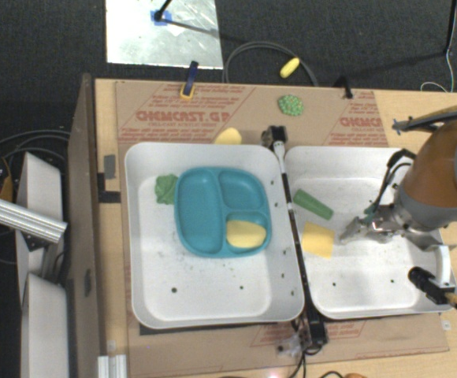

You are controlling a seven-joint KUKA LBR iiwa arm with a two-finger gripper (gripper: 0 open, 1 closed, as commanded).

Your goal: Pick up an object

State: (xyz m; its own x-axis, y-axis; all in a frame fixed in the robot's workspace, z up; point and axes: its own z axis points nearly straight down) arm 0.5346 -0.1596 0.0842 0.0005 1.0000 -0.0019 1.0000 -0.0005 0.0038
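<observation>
Whether the jaws (347, 232) are open or closed cannot be told; they sit low in the right bin (354, 290), just beside the yellow block (318, 241), with a green piece (313, 204) nearby. In the left bin (154, 290), a blue divided tray (205, 211) holds a yellow lump (246, 234). The cardboard (213, 105) along the counter's far edge reads "CHEMCAST GP".

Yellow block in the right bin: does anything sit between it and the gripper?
Nothing visible does. The gripper is just right of the yellow block, with bare bin floor between them. The green piece lies up and to the left of that gap, in the right bin, off the direct line.
</observation>
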